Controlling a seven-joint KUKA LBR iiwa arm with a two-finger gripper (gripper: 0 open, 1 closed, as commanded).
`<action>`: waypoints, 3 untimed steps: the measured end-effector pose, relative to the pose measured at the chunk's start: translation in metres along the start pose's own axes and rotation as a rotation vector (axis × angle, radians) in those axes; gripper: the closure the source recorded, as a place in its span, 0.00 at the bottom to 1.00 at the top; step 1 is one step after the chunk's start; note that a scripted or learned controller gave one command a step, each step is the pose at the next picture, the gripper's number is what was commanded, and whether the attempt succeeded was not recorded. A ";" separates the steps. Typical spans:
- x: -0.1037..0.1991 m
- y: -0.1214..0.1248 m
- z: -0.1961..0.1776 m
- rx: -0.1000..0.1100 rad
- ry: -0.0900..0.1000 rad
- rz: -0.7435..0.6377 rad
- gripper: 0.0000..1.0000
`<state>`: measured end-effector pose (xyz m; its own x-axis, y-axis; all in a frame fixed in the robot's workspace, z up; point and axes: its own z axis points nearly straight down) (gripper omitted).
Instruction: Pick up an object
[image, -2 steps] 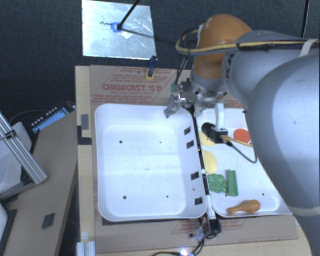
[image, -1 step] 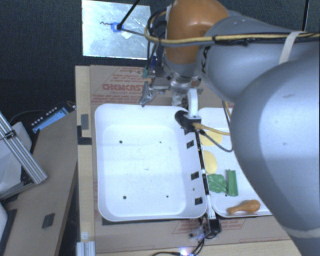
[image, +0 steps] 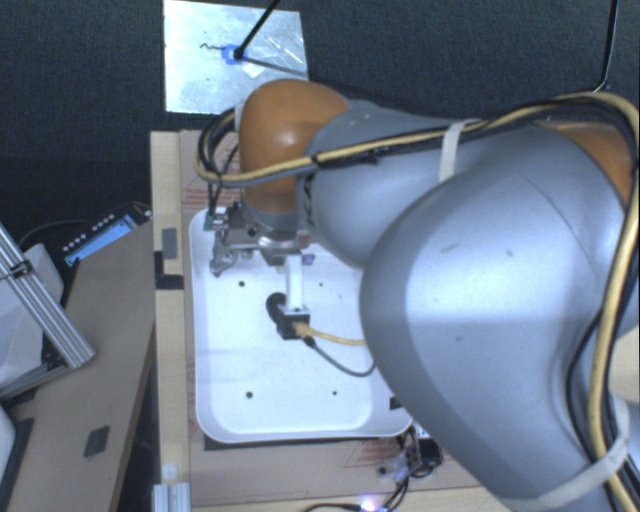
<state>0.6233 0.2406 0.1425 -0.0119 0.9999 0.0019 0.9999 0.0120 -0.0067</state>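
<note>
From the fixed camera above the bench, the grey arm sweeps in from three o'clock and covers much of the white bin. Below its orange band, the gripper hangs over the bin's ten o'clock corner. I cannot tell whether it is open or closed, or holding anything. Any object may be hidden under the arm.
</note>
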 end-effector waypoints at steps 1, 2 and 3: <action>-0.006 0.004 -0.017 -0.009 0.000 0.006 1.00; -0.007 0.046 -0.054 -0.014 0.000 0.007 1.00; -0.007 0.044 -0.051 -0.009 -0.001 0.007 0.00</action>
<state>0.6677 0.2345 0.1934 -0.0052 1.0000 0.0010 1.0000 0.0052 0.0023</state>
